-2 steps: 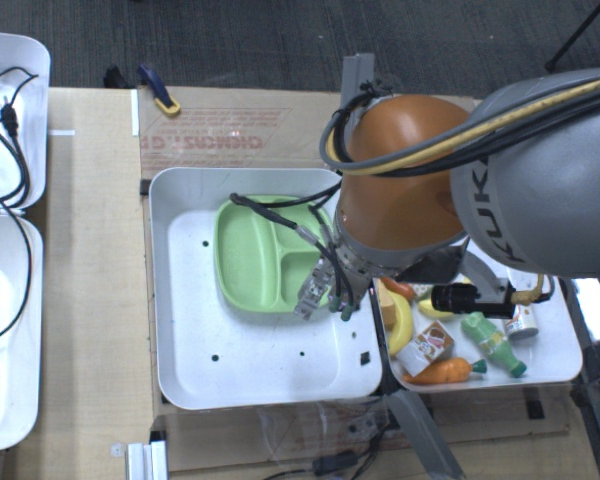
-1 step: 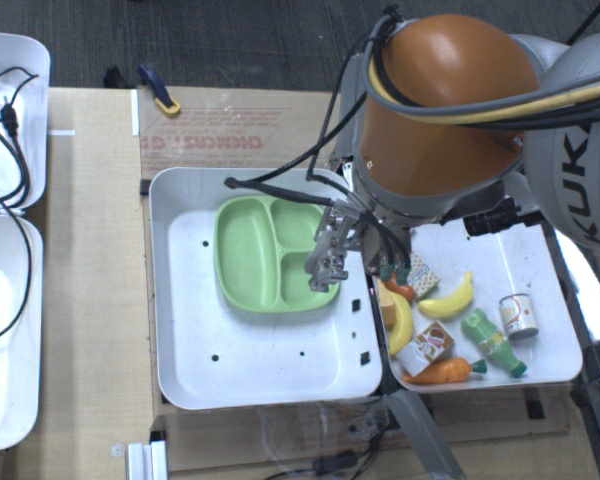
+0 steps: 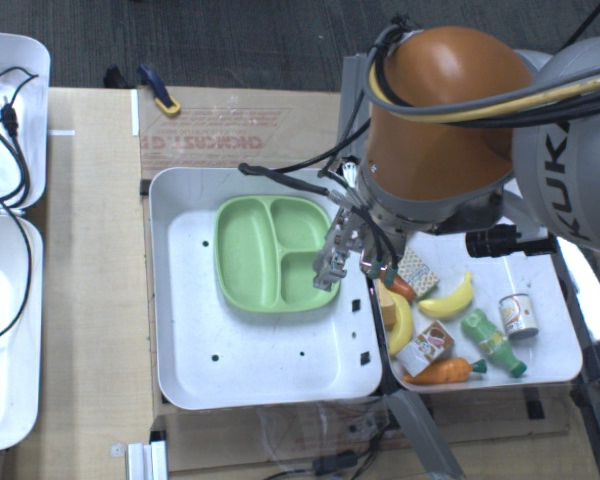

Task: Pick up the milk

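The milk (image 3: 427, 346) is a small white carton with a brown and red label. It lies in the right bin (image 3: 550, 373), between a yellow banana (image 3: 400, 320) and an orange carrot (image 3: 442, 371). My gripper (image 3: 333, 260) hangs over the left bin (image 3: 180, 368), above the right edge of a green divided plate (image 3: 265, 253). It is well to the upper left of the milk, and I see nothing held in it. The big orange wrist band (image 3: 440, 118) hides the far part of the right bin.
The right bin also holds a second banana (image 3: 452, 299), a green bottle (image 3: 492, 341), a small can (image 3: 518, 316) and a checkered packet (image 3: 417, 271). The wall between the bins (image 3: 378, 358) stands between gripper and milk. Cables hang by the wrist.
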Robot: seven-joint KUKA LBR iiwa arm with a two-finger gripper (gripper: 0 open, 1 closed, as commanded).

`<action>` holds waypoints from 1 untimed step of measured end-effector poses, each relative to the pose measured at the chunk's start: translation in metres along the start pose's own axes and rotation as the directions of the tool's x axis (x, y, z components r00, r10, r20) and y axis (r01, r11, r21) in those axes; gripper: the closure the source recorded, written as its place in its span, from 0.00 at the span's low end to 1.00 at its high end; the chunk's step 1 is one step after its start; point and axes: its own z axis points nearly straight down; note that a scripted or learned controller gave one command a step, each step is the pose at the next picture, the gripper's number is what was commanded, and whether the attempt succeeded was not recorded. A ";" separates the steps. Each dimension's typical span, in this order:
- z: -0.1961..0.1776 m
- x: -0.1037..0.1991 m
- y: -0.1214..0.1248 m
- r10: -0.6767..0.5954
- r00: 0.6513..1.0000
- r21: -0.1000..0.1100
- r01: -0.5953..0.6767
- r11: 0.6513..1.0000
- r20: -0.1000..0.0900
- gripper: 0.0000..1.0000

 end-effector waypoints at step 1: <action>0.096 -0.020 -0.081 -0.022 1.000 -0.001 0.022 1.000 0.001 1.00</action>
